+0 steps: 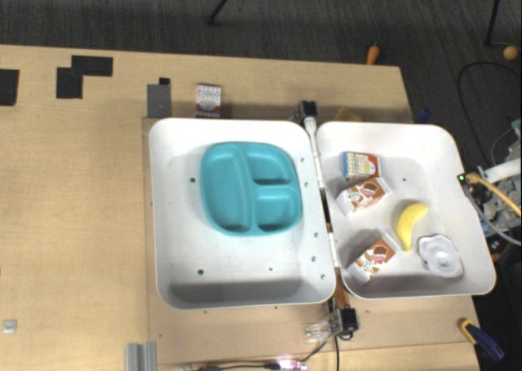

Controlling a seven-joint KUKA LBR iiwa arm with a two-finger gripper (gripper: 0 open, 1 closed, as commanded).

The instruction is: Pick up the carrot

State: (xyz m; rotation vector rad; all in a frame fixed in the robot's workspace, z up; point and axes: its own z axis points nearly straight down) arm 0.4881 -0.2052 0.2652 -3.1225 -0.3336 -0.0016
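The right bin [444, 145] holds a yellow banana [410, 223], a white cup [440, 253] lying at the front right, and three small cartons: one upright at the back [360, 165], one in the middle [363, 196] and one near the front [375, 258]. In the left bin [175, 280] lies a teal divided plate [250, 187]. A small orange thing [373, 54] sits at the bench's far edge; I cannot tell what it is.
Cables and hardware [499, 186] crowd the right edge beside the right bin. A small patterned box [209, 99] and a grey block [159, 99] stand behind the left bin. Bare wooden bench [73, 223] stretches to the left.
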